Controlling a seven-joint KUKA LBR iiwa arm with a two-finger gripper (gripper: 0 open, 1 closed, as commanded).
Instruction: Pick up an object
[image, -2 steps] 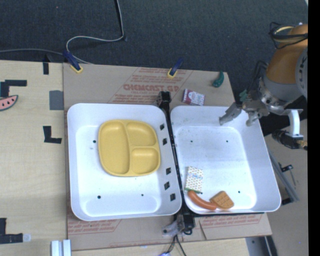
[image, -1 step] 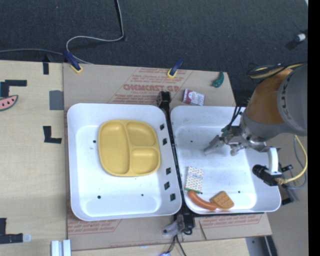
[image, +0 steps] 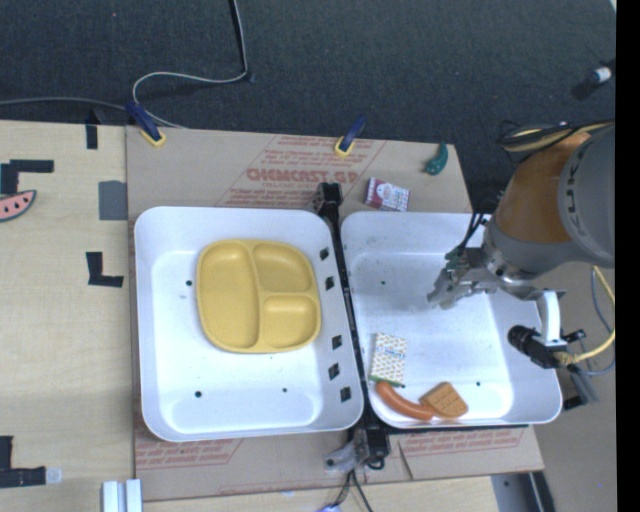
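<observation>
The two-finger metal pincer (image: 447, 292) hangs in the right white bin (image: 420, 235); whether it is released or clenched I cannot tell. Below and left of it, near the bin's lower rim, lies the long orange toy carrot (image: 398, 401). It seems light, smooth, stiff. Its long axis runs upper-left to lower-right; take it across the middle.

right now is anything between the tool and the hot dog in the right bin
Nothing visible blocks it. The tool hangs over bare bin floor, and the hot dog lies toward the near wall, with a small packet just beside it and a cracker at its end.
</observation>
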